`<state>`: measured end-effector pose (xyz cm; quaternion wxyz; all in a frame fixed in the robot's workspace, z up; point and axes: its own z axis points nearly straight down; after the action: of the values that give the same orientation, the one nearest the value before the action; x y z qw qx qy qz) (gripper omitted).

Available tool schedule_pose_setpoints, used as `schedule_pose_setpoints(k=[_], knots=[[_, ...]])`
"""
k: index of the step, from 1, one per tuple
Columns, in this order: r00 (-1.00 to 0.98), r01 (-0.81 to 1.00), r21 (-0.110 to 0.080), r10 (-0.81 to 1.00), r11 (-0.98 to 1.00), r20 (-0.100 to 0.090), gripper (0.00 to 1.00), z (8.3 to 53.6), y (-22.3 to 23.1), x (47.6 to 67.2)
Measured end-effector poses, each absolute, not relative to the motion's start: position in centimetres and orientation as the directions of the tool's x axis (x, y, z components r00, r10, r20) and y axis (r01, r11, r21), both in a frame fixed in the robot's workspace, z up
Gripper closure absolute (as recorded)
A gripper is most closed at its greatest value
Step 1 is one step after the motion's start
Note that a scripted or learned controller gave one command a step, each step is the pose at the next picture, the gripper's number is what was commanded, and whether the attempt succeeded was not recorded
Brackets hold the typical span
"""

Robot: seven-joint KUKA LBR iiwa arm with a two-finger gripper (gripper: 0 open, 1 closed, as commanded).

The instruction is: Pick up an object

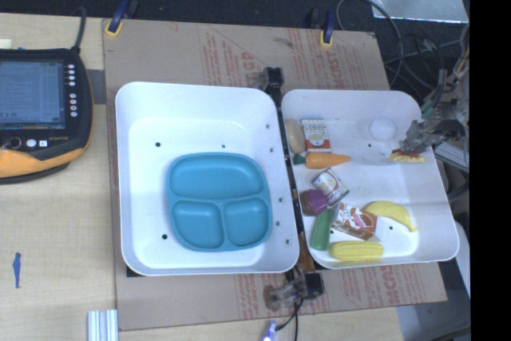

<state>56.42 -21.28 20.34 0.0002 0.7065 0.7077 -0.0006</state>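
Blue tray point(217, 200) fills left bin point(144, 104); right bin point(435, 192) holds perhaps toy food point(355, 251)

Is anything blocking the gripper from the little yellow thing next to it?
Nothing visible is. The gripper sits at the right bin's right edge, directly beside the small yellow object. The carrot lies farther left.

Blue tray point(217, 201); white bins point(136, 172); orange carrot point(326, 160); yellow banana point(390, 213); yellow corn point(356, 251).

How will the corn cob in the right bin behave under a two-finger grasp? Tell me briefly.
The corn cob looks rounded and long, so it may roll if nudged sideways. It appears to be smooth toy food, probably light and possibly slippery. It lies against the right bin front wall, which may hinder finger access.
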Motion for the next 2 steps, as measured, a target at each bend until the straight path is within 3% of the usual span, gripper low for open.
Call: schedule_pose_setpoints(k=[1, 2], knots=[[-0.002, 1.0, -0.002, 1.0, 0.002, 0.0, 0.0, 20.3, -21.2, 56.4], [-0.006, 1.0, -0.004, 1.0, 0.006, -0.001, 0.0, 9.1, -21.2, 53.1]])
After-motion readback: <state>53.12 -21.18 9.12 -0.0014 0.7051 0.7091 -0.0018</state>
